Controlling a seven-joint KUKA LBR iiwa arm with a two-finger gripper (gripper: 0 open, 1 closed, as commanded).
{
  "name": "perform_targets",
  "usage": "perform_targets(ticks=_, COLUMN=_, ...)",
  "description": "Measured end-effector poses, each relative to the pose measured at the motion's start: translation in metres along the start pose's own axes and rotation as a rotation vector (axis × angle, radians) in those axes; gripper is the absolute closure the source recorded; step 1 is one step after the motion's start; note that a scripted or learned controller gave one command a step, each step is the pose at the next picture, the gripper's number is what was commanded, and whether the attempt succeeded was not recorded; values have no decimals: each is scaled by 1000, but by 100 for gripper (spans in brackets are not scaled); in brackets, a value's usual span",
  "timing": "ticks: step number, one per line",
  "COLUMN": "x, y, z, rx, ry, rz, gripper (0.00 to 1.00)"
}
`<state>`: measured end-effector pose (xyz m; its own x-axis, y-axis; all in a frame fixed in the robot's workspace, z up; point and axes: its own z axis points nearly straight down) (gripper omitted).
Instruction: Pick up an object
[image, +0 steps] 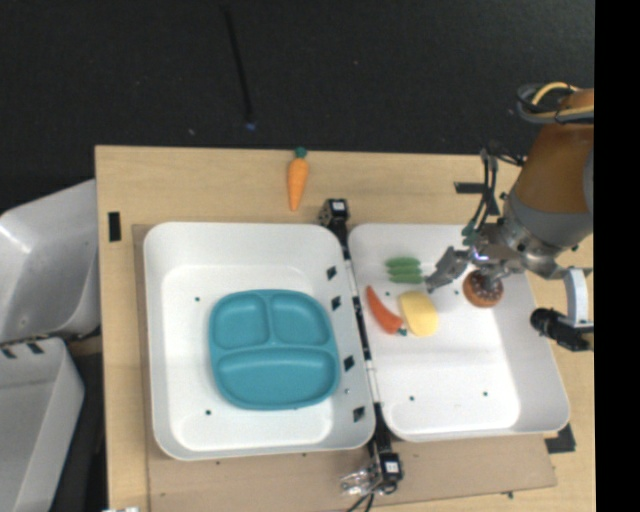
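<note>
The right bin holds a green toy vegetable, a red-orange pepper-like piece, a yellow block and a small brown round object near the right wall. My gripper hangs over the upper part of this bin, just right of the green piece and above the yellow block. Its fingers point left and down toward those items. Nothing shows between them.
A teal divided plate lies in the left bin. A toy carrot rests on the bench behind the bins. Black clips sit along the seam between the bins. The arm's body covers the right bin's upper right corner.
</note>
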<state>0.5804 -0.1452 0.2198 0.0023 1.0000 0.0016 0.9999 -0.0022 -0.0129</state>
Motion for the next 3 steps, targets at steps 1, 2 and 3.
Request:
perform_targets(ticks=1, x=0, y=3, z=-8, rx=-14, ry=-2, rz=-4, gripper=0)
perform_targets(ticks=2, x=-4, y=4, z=43, rx=-9, ry=-3, rz=-2, gripper=0)
perform_targets(ticks=3, x=-6, y=2, z=106, rx=-8, ry=-3, rz=-1, gripper=0)
